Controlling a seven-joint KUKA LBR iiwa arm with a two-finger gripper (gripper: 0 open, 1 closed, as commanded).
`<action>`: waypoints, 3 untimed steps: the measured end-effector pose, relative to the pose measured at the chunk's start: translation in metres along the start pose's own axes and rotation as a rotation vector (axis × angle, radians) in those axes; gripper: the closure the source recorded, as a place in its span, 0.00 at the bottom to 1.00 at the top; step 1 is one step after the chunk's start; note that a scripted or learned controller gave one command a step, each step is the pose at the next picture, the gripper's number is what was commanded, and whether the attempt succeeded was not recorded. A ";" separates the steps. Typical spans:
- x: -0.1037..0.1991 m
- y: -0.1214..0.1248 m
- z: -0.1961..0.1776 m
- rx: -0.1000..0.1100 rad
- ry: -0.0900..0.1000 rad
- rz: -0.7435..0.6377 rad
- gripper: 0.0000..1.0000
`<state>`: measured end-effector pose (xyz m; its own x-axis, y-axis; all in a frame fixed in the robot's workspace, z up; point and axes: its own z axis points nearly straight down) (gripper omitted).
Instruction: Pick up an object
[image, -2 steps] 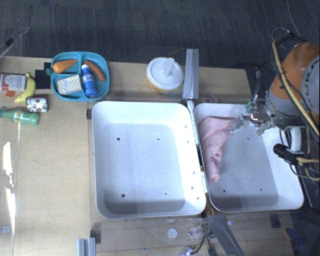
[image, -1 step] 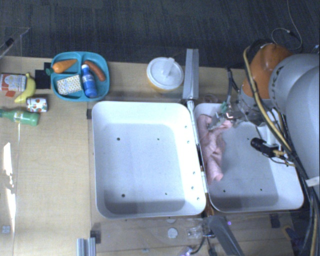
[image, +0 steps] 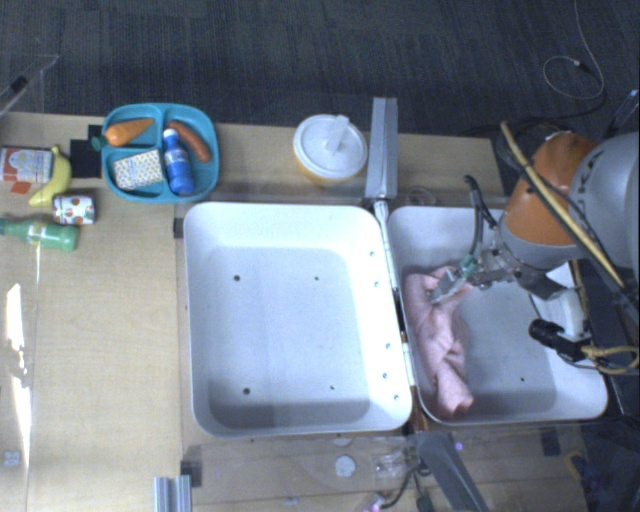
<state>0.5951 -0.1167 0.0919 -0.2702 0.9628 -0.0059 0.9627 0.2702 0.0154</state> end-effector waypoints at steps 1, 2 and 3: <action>0.008 0.062 0.001 -0.001 -0.001 -0.047 0.00; 0.023 0.068 -0.094 0.009 0.003 0.093 0.00; 0.061 0.035 -0.092 0.015 0.004 0.290 0.00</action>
<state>0.6111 -0.0487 0.1840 0.0166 0.9999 0.0007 0.9999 -0.0166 0.0006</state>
